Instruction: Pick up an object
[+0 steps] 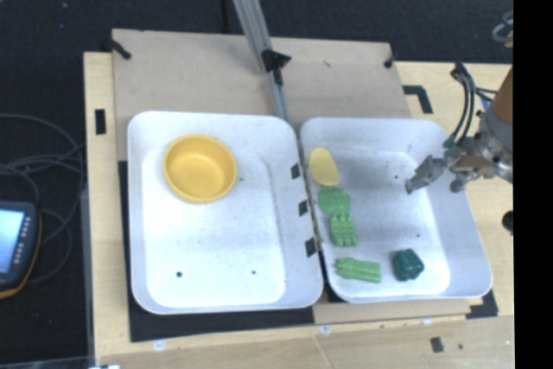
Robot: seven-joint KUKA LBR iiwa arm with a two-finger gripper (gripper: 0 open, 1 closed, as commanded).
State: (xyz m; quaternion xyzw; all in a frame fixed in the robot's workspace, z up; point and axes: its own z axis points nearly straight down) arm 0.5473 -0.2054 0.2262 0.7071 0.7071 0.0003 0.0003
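Note:
My gripper (439,177) hangs over the right part of the right bin (458,272), reaching in from the right. Its two fingers stand apart and open, with only white bin floor between them. Along the left side of this bin lie a pale yellow piece (324,167), a green lumpy piece (334,203) and a green ridged piece (343,230). Near the front lie a long green piece (359,270) and a dark green block (408,264). All of them are well clear of the gripper, to its left and in front of it.
The left bin (216,272) holds a yellow bowl (200,168) at its back left. A grey metal post (251,4) slants down to the seam between the bins. Cables (467,108) loop above the wrist at the right.

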